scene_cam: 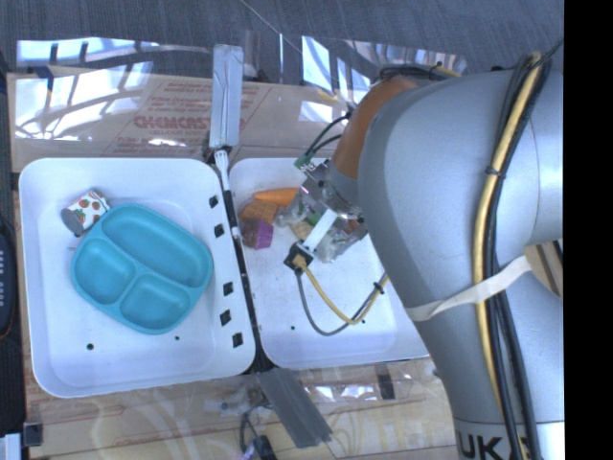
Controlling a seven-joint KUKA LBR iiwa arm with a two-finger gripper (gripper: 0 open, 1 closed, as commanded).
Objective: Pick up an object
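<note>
Camera view: arm [479, 209] base reads "UK" beside white bins [134, 372].

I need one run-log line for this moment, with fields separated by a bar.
arm: over right white bin | gripper: low beside orange block and purple block | grasp: cannot tell | left white bin: blue divided plastic plate

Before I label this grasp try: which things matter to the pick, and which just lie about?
In play: claw; orange object, brown block and purple piece beside it in the right bin.
Lying about: blue divided plate, small patterned object, left bin.
</note>
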